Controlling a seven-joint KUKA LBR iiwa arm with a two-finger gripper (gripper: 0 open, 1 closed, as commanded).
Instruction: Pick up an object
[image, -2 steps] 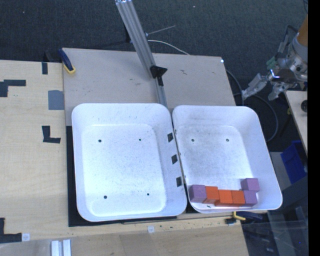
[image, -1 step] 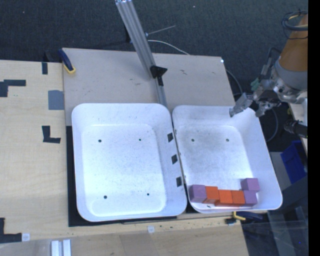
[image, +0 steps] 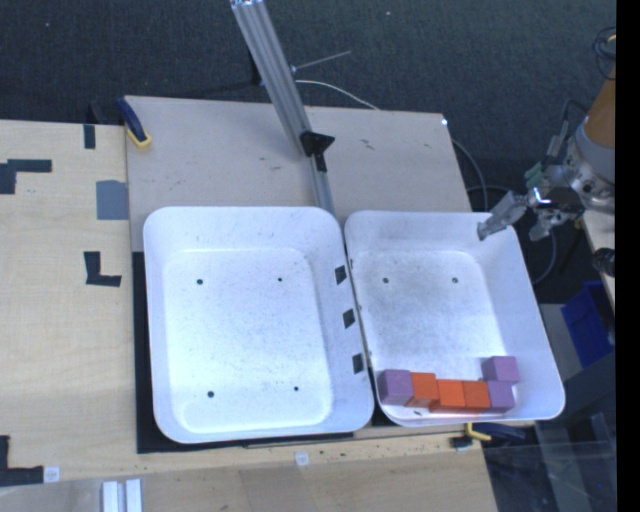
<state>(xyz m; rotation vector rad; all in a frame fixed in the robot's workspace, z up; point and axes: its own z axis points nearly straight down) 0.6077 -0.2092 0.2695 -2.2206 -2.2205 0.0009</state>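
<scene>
— Starting nearest: where is there something to pick?

— Down against the near wall of the right bin (image: 430, 300). A row of blocks (image: 437, 391), packed tight and touching: a purple block (image: 397, 385) at the left end, orange blocks (image: 462, 396) in the middle, more purple (image: 500, 370) at the right end by the corner.

— Long axis?

— Runs left to right along that near wall. Probably easiest to close across the row, not along it.

— And from the tool?

— Well apart. Gripper (image: 520, 222) hangs over the far right corner of the same bin, above the rim, with the whole bare floor between. Lies toward the camera and slightly left from there, so calls for a long pull down the bin towards the near wall.

— State of the tool?

— Spread wide, two fingers (image: 495, 220) splayed, nothing between them.

— Hard to make out?

— Plenty. Cannot tell whether the right-end purple is two cubes stacked or stepped one behind the other. Cannot count the orange ones for sure, since the seams blur. Hard to judge any gap between row and wall, so a finger may have no room on that side. Farther off, only the wrist of the arm (image: 590, 160) in frame, cut off at the right, so no reading of its reach.

— Left bin (image: 240, 330)?

— Just beside, not part of this move.
</scene>
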